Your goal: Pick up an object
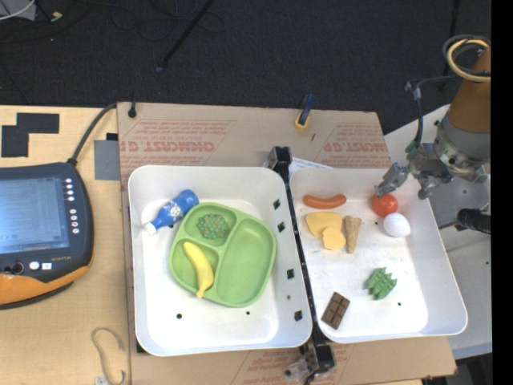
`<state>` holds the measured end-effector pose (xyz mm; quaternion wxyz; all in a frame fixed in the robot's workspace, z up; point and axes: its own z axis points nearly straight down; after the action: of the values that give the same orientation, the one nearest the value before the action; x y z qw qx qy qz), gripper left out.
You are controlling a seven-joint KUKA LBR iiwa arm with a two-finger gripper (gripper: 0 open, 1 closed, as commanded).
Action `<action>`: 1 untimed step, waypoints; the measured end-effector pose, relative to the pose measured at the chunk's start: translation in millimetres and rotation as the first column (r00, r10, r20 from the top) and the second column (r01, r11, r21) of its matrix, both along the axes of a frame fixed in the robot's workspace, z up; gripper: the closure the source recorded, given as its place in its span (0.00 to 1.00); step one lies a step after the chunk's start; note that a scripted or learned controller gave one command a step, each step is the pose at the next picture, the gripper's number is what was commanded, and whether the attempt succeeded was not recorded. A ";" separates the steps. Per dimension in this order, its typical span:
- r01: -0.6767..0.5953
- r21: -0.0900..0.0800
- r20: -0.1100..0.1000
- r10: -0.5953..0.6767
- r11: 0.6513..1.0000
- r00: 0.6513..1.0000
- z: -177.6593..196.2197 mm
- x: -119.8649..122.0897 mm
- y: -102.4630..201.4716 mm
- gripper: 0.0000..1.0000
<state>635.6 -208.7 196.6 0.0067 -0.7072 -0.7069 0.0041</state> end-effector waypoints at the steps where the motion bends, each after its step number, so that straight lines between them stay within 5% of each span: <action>1: -0.001 -0.004 0.015 0.001 1.000 1.000 9.0 3.0 -0.5 0.00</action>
<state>638.7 -209.2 205.6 0.0002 -0.7068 -0.7074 0.0002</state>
